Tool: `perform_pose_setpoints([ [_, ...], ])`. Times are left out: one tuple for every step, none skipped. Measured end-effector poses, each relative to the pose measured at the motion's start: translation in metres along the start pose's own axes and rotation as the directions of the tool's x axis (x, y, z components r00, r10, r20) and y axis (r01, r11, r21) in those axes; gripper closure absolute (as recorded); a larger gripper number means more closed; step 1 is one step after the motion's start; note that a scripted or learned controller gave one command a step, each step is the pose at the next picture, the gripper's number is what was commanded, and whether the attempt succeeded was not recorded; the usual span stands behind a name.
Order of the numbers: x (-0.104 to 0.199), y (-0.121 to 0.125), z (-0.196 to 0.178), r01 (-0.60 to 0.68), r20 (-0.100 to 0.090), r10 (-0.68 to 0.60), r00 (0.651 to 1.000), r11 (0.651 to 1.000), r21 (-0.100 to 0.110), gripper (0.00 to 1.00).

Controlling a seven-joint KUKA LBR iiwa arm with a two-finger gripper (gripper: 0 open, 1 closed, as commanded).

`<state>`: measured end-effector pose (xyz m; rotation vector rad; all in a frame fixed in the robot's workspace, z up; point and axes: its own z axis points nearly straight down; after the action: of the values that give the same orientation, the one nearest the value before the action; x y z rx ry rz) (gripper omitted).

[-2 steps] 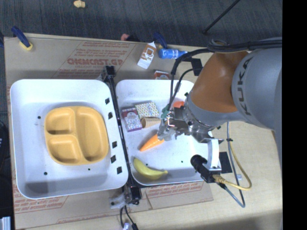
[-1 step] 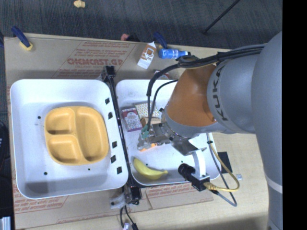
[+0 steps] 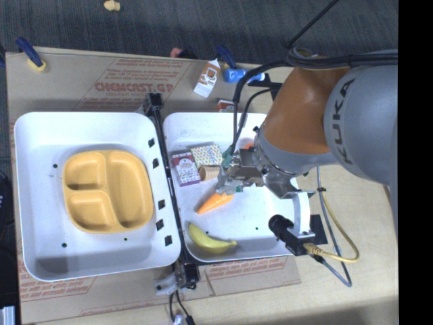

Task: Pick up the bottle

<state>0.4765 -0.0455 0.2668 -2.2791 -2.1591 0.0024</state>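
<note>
My gripper (image 3: 232, 177) hangs low over the middle of the right bin (image 3: 270, 246), under the orange-banded wrist. Just to its left lies a small tan, bottle-like piece (image 3: 209, 172), close to or touching the gripper; most of it is hidden and I cannot make out its full shape. It lies between a dark red packet (image 3: 185, 168) and a patterned packet (image 3: 206, 155). An orange carrot (image 3: 215, 202) lies directly below the gripper. Nothing is visibly lifted off the bin floor.
A banana (image 3: 208, 240) lies at the right bin's front edge. The left bin (image 3: 34, 141) holds a yellow divided plate (image 3: 108, 189). A small carton (image 3: 207, 78) and blue clamps (image 3: 233, 74) sit on the cardboard behind the bins. The arm covers the right bin's right half.
</note>
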Motion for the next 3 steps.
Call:
perform_pose_setpoints([
  [0.039,-0.002,0.021,-0.174,0.000,0.174,0.985,0.985,0.003,1.00],
  [0.043,-0.003,0.069,-0.138,0.001,0.138,0.990,0.990,0.004,1.00],
  [0.036,-0.003,0.076,0.402,-0.001,-0.402,0.916,0.916,0.003,1.00],
])
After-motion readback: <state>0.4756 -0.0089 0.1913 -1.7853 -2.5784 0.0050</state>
